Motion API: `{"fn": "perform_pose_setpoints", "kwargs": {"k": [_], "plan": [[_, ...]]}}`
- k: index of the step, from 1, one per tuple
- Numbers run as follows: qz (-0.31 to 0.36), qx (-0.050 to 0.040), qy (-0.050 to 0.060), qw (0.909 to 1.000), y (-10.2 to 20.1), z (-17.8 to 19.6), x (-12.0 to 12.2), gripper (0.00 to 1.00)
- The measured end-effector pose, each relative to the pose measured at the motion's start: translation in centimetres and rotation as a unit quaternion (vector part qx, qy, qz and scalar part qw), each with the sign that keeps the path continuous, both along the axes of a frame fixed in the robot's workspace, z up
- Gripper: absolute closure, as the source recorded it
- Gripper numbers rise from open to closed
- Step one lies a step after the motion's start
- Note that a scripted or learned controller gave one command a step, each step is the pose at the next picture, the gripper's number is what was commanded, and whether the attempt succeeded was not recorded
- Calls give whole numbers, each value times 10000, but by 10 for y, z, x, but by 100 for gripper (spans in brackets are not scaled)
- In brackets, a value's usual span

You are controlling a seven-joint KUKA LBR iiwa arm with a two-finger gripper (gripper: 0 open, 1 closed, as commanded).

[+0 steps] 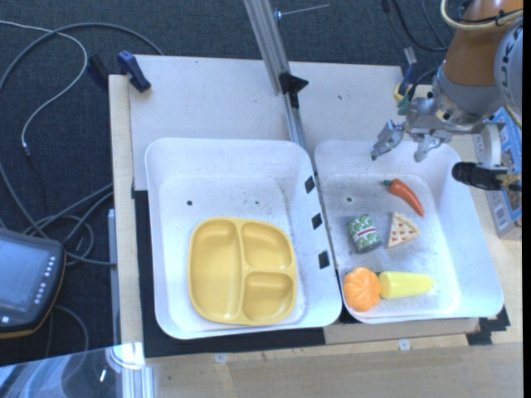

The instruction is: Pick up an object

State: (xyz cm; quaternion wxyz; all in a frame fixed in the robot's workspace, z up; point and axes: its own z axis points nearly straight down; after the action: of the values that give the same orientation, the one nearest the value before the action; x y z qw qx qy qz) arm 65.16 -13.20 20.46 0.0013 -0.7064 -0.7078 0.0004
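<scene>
Small orange-red toy chili pepper (pixel 405 196) with a green stem is the likeliest pick, being the object nearest the gripper. It lies in the upper part of the right white bin (pixel 473 255), long axis diagonal, stem end toward upper left, pointed tip toward lower right. Nothing touches it.

The gripper (pixel 406 140) hovers over the top rim of the same bin, just up from the pepper and almost straight above it in the view. The two metal fingers (pixel 385 143) are spread apart with nothing between them. So the pepper lies toward the bottom of the frame from the fingers, a short move down and in. The fingers stand roughly side by side left-right, and the pepper's axis runs at a slant to that line; judging from this, a wrist turn would help close across the narrow body rather than along it.

Further out in the right bin: a green and white patterned toy block (pixel 363 233) and a tan triangular toy pizza slice (pixel 403 230) side by side near the middle, well apart from the pepper. At the lower edge a small orange toy pumpkin (pixel 362 288) touches a yellow toy corn cob (pixel 405 284).

Left white bin (pixel 166 189) holds a yellow plastic divided tray (pixel 242 269). Both bins sit on the pale desk (pixel 207 98).
</scene>
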Motion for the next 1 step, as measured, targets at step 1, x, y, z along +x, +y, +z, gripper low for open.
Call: {"fn": "perform_pose_setpoints", "kwargs": {"k": [1], "plan": [[0, -2, 1, 10000, 0, 0, 0, 0]]}}
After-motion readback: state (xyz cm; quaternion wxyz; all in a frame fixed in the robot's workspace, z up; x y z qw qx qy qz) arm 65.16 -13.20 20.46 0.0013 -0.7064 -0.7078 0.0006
